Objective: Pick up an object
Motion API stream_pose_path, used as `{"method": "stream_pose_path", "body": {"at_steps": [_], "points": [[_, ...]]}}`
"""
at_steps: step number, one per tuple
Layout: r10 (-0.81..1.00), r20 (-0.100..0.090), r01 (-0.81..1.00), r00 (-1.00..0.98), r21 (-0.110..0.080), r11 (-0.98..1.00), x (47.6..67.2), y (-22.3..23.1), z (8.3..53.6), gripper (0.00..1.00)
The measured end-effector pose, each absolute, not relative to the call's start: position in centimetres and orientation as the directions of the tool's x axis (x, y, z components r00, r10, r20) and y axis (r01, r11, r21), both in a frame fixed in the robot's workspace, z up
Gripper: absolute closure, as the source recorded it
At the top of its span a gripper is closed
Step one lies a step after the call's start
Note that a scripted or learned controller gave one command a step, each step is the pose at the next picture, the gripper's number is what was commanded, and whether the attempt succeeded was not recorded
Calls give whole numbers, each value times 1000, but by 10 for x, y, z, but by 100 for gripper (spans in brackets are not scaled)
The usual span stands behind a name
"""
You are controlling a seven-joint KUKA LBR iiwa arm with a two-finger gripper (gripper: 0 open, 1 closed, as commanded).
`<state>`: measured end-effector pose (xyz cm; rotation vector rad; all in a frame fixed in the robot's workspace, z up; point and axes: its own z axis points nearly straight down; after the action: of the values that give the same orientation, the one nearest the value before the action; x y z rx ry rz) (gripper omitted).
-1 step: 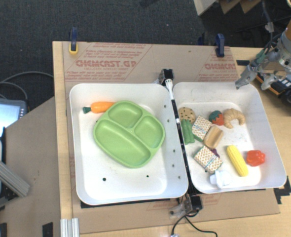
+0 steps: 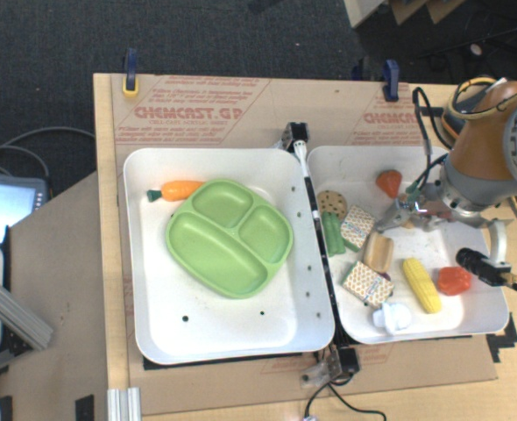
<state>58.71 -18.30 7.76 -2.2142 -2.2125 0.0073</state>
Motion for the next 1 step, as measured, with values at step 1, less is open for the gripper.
{"method": "stream_pose_path", "body": {"at_steps": [1], "points": [[1000,0,1000,-4,-1,4,647,-137,85,0]]}}
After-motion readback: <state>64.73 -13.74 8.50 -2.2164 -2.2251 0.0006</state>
